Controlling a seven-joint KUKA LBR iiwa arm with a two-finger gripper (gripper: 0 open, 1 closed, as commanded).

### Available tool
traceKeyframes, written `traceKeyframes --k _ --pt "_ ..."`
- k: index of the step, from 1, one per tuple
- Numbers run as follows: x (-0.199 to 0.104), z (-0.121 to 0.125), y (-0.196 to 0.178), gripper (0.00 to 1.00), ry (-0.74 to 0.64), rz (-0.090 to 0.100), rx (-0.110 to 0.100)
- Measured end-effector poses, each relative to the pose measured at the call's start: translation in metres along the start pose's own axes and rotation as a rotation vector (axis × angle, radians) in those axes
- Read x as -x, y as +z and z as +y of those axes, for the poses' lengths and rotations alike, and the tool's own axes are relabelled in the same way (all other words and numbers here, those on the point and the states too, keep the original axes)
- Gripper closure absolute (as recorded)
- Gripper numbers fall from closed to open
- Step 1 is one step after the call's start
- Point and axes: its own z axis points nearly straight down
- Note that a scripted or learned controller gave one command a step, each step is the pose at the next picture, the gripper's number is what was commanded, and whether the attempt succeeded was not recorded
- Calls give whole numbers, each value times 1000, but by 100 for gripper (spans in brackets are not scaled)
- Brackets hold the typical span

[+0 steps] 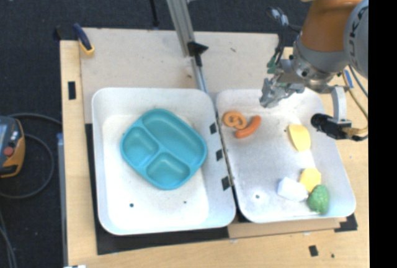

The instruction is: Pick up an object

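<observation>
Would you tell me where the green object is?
The green object sits in the right bin's near right corner, beside a yellow piece.

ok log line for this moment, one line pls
arm: over right bin far edge | tool: above bin, holding nothing seen | nearest: orange pieces | left bin: blue tray

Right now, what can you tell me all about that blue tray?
The blue tray is a light turquoise plate with rounded corners, and it looks like smooth plastic. Raised ridges split it into three compartments: one long one and two smaller ones. Nothing lies in any of them. It sits flat, turned at a slant, near the middle of the left bin, resting on the bin's white floor. No other thing touches it, and the gripper is over the right bin, well away.
</observation>
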Motion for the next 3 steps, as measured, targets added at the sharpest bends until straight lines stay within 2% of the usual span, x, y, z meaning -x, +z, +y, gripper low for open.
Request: traceKeyframes --k 2,3 --pt "-102 16 -7 100 -1 1 1" --pt "-157 23 12 100 -1 1 -2"
